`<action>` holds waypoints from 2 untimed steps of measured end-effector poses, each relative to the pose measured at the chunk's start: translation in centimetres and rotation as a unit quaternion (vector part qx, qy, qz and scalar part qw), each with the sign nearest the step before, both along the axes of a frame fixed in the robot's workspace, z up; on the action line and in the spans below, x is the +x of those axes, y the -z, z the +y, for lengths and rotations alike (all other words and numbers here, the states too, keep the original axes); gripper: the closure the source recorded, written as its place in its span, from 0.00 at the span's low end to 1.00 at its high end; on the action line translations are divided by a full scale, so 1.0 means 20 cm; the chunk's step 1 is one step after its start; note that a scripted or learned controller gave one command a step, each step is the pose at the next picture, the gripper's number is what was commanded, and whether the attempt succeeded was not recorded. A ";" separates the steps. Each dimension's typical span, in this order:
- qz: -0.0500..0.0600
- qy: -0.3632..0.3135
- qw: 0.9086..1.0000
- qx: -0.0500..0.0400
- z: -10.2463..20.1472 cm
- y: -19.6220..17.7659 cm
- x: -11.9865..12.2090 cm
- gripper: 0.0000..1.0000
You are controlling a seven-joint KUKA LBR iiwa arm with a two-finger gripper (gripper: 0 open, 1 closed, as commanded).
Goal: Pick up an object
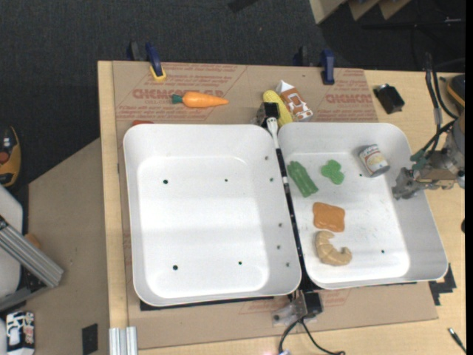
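The right bin (425, 261) holds several small objects. A green block (301, 177) lies by its left wall, with a green leafy piece (332, 171) beside it. A small grey can (372, 160) sits near the back right. An orange slab (329, 217) and a tan croissant-shaped piece (332, 248) lie in the middle front. My gripper (414, 177) hangs low at the bin's right rim, to the right of the can and a little in front of it, apart from every object.
The left bin (148, 161) stands beside the right one. Behind the bins on the board lie a carrot (199, 100), a yellow banana (272, 100), a brown carton (297, 103) and a black block (388, 98). Two blue clamps (155, 61) hold the back edge.
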State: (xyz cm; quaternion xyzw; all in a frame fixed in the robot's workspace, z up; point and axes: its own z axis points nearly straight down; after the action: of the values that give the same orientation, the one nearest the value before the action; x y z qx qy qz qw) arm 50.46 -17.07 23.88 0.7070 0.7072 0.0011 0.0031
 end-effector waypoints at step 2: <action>-0.003 0.000 1.000 -0.001 0.00 -0.10 0.01 1.00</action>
State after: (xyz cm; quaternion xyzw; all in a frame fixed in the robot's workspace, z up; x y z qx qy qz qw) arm 50.59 -17.08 25.91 0.7067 0.7075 0.0021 0.0060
